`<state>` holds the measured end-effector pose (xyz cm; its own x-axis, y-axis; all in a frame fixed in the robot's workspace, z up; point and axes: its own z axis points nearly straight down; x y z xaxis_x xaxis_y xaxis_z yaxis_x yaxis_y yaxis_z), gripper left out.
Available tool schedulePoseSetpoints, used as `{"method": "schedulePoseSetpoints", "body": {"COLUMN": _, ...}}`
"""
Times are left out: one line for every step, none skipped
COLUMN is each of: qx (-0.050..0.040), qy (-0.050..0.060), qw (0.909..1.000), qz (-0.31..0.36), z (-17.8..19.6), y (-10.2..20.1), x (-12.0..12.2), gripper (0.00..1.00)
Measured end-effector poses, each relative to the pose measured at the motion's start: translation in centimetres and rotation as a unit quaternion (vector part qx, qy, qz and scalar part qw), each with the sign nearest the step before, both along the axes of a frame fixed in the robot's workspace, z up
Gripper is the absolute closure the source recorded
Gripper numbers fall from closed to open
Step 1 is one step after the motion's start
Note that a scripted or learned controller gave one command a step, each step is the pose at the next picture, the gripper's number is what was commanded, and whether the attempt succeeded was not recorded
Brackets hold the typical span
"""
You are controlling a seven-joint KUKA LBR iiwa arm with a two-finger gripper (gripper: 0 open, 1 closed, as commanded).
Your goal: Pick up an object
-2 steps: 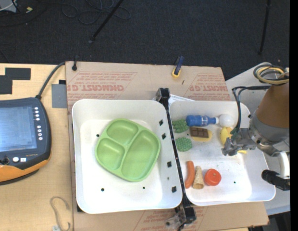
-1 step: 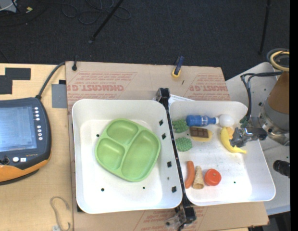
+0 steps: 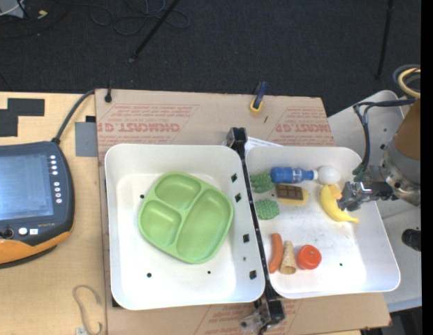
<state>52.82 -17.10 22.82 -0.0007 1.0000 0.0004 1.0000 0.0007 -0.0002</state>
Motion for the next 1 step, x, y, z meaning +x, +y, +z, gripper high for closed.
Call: {"method": "schedulePoseSetpoints", "body": {"qx": 0.0009, "qy": 0.001, "qw": 1.0, "qz": 0.002, "z": -1.01, "y": 4.04, "x": 2.49, "gripper": 1.0}}
